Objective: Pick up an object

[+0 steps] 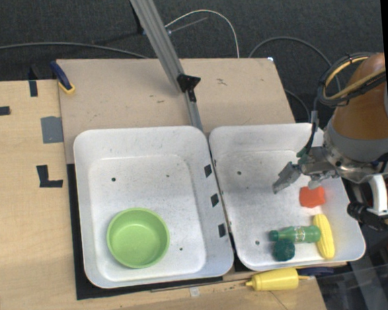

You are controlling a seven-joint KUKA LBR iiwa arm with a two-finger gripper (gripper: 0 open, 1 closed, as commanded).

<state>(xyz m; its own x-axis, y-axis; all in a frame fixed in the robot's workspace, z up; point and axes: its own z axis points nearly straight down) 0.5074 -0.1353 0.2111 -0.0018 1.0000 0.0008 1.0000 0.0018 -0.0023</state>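
Observation:
My gripper [297, 181] hangs over the right bin [247, 146], near its right side, with the fingers spread open and nothing between them. A small red-orange block [312, 197] lies just below and to the right of the fingertips, apart from them. Closer to the bin's front edge lie a green bottle [297, 234], a dark green piece [282, 250] touching it, and a yellow banana-shaped object [324, 235] at the bottle's right end.
The left bin [140, 155] holds a light green bowl [138, 237] in its front left corner. A yellow bottle [276, 280] lies on the bench just outside the right bin's front edge. A grey pole [163, 39] rises behind the bins.

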